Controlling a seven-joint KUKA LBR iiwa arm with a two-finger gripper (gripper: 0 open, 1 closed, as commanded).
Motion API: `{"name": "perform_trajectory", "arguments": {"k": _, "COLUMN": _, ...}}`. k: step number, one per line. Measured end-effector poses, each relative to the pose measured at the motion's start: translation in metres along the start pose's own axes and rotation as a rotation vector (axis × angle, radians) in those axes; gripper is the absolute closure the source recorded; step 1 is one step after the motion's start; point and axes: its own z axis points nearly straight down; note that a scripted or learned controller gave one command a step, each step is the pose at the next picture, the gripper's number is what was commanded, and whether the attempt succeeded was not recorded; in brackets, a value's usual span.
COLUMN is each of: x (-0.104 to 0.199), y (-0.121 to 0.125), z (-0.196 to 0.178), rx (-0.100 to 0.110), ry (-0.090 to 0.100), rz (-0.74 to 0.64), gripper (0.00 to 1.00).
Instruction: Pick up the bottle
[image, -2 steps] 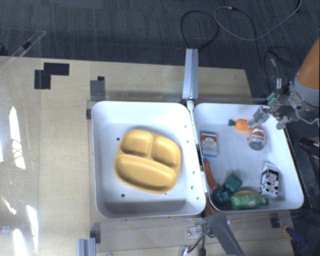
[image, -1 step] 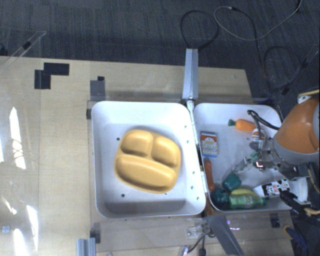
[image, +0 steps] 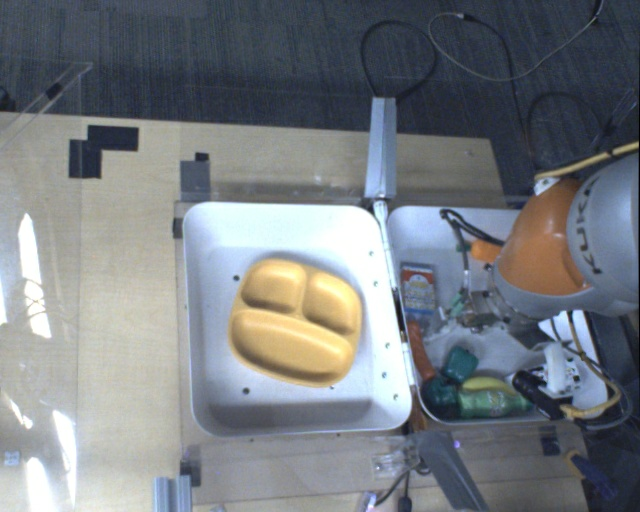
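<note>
The green bottle (image: 482, 402) lies on its side at the front edge of the right bin (image: 425, 228). A teal object (image: 461, 362) and a small yellow piece (image: 486, 383) rest right against it. My gripper (image: 468, 312) hangs over the middle of the right bin, a little behind and above the bottle, under the orange-banded wrist (image: 540, 250). Nothing shows between its tips.
A small blue and red packet (image: 417, 288) lies near the right bin's left wall. The left bin (image: 205, 300) holds a large yellow bread-shaped object (image: 296, 320). A metal post (image: 382, 150) stands behind the divider between the bins.
</note>
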Motion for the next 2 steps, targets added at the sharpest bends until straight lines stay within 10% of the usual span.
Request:
{"name": "perform_trajectory", "arguments": {"k": 1, "x": -0.028, "y": -0.036, "z": 0.009, "rx": -0.009, "ry": -0.001, "rz": 0.130, "gripper": 0.00}}
{"name": "perform_trajectory", "arguments": {"k": 2, "x": -0.003, "y": -0.035, "z": 0.010, "rx": -0.006, "ry": 0.001, "rz": 0.714, "gripper": 0.00}}
